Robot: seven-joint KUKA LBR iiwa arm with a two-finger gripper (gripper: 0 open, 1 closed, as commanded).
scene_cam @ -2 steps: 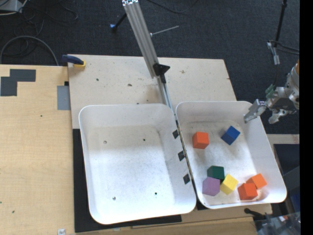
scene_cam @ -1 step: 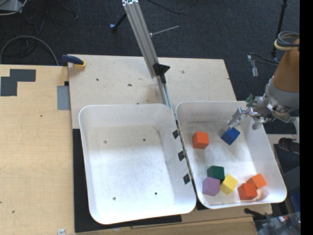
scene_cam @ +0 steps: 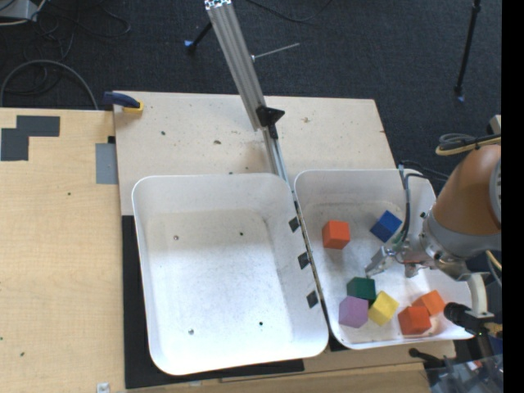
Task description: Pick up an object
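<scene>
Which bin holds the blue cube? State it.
In the right white bin: the blue cube lies on its floor near the far wall, beside the orange cube.

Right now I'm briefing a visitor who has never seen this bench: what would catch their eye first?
Probably the bright blocks in the right bin: an orange cube, a blue cube, and a near cluster of green, purple, yellow and orange-red blocks. The grey arm with its orange band leans in from the right, its gripper low among them.
</scene>
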